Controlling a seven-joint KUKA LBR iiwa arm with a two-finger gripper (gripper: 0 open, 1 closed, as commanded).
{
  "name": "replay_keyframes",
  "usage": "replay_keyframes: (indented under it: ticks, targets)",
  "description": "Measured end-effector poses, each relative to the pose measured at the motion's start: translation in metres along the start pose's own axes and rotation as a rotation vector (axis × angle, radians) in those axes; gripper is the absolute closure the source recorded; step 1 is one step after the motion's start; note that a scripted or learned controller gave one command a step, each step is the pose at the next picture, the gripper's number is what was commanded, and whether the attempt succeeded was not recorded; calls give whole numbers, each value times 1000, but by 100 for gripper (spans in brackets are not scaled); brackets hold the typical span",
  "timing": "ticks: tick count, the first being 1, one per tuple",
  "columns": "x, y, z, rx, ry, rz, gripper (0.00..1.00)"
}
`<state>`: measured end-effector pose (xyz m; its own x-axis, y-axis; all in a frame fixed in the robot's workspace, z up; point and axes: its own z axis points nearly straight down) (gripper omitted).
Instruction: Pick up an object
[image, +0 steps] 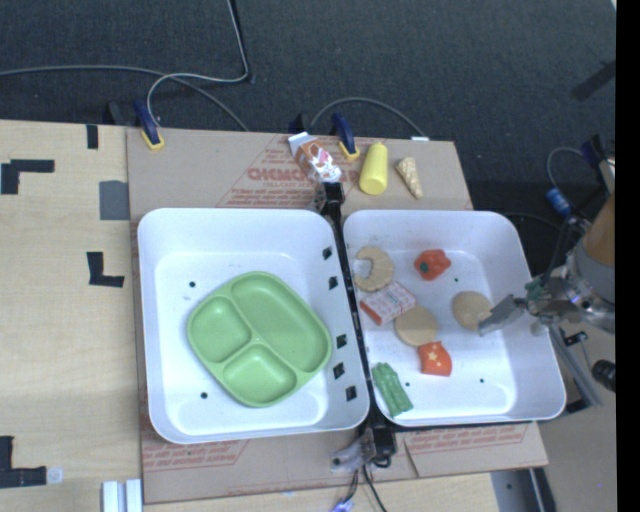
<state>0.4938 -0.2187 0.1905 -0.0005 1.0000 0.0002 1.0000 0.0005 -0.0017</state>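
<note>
- Nearest the lens, we are seeing the front rim of the left bin (250, 432); a green divided plate (258, 338) is lying at its centre, untouched.
- Moving right, we are looking into the right bin (505, 405), where the candidates are sitting: a bitten tan ring (376, 267) at ten o'clock, a red pepper (432, 264) at twelve, a red-and-white packet (386, 301) at nine, a tan disc (416, 326) at centre, a red piece (436, 358) at six, a green bar (391, 388) at seven.
- At three o'clock, a tan round piece (470, 309) is lying just beside our gripper (497, 316).
- We are judging that nothing is lifted yet; we cannot tell how the gripper is set, so grasp and lift are remaining.
</note>
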Motion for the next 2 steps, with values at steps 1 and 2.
replay_keyframes:
  ticks: [1,2]
  targets:
    - [50,13,93,-11,-1,0,0]
    - [93,-8,104,-7,-2,-1,0]
